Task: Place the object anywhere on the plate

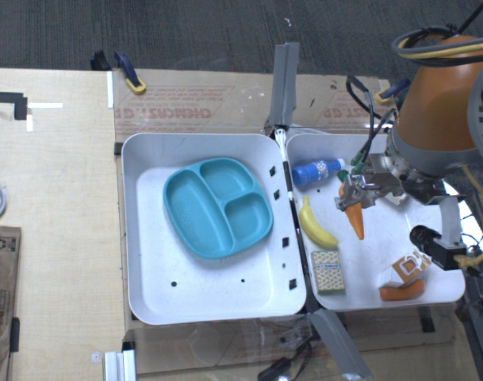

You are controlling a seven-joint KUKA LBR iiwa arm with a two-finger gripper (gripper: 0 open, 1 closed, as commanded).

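A blue three-compartment plate (pixel 217 206) lies in the left white bin (pixel 146 276). Over the right bin (pixel 439 292), my gripper (pixel 354 195) hangs below the orange-banded arm. An orange toy carrot (pixel 357 219) sits between the fingers, wide end up and tip pointing down toward the bin floor. The gripper is shut on the carrot, well to the right of the plate and beyond the wall between the bins.
The right bin also holds a blue bottle (pixel 316 171), a yellow banana (pixel 315 225), a small green-patterned box (pixel 327 272), an orange sausage (pixel 401 292) and an orange-and-white piece (pixel 410 267). A grey post (pixel 285 86) stands behind the bins.
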